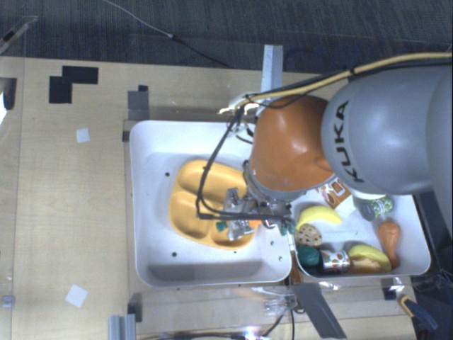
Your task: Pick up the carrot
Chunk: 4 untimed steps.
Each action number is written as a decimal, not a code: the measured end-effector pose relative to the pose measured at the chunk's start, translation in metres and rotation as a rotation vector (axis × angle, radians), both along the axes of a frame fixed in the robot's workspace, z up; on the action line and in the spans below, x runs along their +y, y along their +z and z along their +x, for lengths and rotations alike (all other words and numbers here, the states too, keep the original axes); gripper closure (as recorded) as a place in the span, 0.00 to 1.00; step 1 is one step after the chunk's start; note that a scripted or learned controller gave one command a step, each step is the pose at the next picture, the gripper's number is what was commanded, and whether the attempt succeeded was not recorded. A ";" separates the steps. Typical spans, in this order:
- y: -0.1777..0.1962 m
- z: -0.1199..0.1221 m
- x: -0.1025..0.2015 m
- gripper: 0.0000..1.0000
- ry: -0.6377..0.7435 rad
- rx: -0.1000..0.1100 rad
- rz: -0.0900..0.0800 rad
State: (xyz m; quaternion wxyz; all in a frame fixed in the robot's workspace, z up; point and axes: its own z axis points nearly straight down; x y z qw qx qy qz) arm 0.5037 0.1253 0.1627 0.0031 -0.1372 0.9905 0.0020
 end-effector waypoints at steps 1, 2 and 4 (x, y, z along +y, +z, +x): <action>0.028 0.022 0.095 1.00 -0.171 -0.002 0.003; 0.067 0.017 0.111 1.00 -0.514 0.000 0.003; 0.072 0.016 0.105 1.00 0.040 -0.005 0.000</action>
